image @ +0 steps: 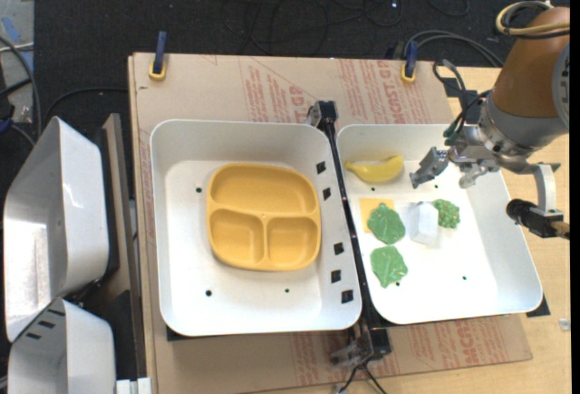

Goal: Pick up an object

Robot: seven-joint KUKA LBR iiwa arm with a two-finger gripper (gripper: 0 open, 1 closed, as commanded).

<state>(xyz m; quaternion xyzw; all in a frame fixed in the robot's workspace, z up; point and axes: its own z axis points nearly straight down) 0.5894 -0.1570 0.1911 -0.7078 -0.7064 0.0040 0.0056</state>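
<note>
White right bin (507,293) holds all the candidates: yellow banana-shaped piece (375,168) near the divider, two green leaf shapes (387,243), a small white block (424,223), and a green broccoli-like piece (446,213) touching it. Items cluster in the bin's upper left, so a pick must separate neighbours. Gripper (446,168) hovers above the cluster, fingers spread apart, nothing between them. Left bin (172,229) carries only a yellow divided tray (265,215), likely the drop side.

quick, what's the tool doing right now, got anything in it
Tool: above the right bin, over the toys; open or shut cannot be told, and nothing is seen held in it.
</note>
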